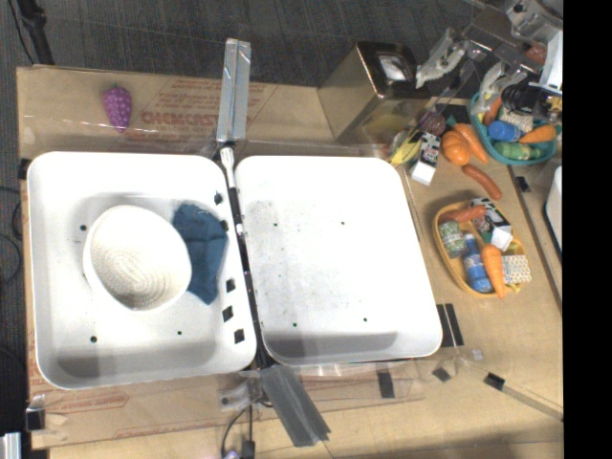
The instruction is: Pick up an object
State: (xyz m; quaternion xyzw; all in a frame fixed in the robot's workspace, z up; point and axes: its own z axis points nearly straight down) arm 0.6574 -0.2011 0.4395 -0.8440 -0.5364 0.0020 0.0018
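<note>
**White woven dome and blue cloth, both in the left bin**

White woven dome-shaped object (pixel 139 256) lies in the left white bin (pixel 57 175), on the floor slightly toward the bin's left edge and about midway between its far and near edges. Crumpled dark blue cloth (pixel 203 250) lies right of it, touching the dome's right side and reaching close to the bin's right edge. Neither one is in my grasp.

My gripper (pixel 442 62) looks to be off by the bench's far right corner, well apart from both bins, in a cluster of hardware. Open or closed: I can't tell from this angle.

Right white bin (pixel 411 295) sits flush against the left one; dark specks are scattered over its floor.

Outside the bins, on the brown bench (pixel 535 352):
- small purple grape-like cluster (pixel 117 106) near the far left corner
- grey metal bar (pixel 232 89) at the far edge, in line with the seam between the bins
- brown box (pixel 378 89) beyond the right bin's far edge
- yellow bowl (pixel 442 229) of small toys along the right edge
- teal bowl (pixel 497 149) of toys farther back on the right edge
</note>
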